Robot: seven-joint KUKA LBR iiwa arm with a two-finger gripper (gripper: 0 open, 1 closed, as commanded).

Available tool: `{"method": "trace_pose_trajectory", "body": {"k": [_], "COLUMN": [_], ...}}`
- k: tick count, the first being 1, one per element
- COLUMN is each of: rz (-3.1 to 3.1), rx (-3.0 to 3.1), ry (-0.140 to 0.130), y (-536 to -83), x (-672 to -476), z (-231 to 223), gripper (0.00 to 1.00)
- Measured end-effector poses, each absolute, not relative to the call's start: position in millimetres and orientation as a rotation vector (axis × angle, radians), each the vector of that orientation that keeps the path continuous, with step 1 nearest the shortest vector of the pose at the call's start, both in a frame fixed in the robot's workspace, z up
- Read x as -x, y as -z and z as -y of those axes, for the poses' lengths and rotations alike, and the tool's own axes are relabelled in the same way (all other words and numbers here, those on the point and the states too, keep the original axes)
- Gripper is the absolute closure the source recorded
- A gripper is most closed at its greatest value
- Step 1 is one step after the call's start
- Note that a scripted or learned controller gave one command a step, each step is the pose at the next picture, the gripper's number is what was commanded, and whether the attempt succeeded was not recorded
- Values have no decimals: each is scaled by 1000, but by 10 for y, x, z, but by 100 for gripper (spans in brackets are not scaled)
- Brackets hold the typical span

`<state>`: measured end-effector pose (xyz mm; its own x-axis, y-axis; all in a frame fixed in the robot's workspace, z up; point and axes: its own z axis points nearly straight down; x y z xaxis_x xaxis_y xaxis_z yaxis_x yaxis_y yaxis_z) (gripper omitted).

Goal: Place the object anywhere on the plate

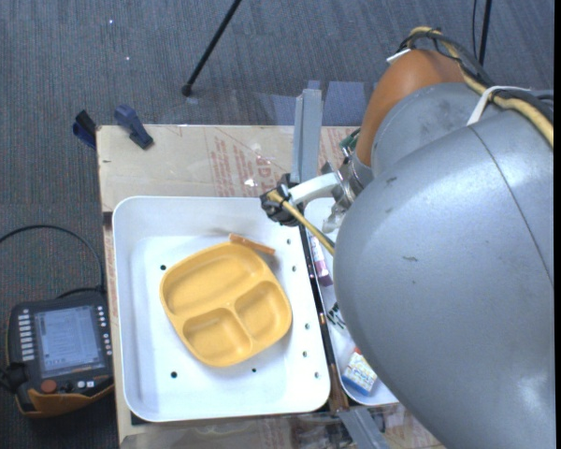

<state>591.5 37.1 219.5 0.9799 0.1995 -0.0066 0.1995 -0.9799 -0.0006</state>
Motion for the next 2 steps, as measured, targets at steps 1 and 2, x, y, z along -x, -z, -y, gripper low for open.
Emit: {"method": "trace_pose_trajectory", "body": {"k": [1,2], "rz": [-321,-372], "rx": [-3125,-3120], "ry": [11,12], "y": [-2282,-2141], "x": [-5280,-5184], "z": [-496,-833], "gripper": [0,0]}}
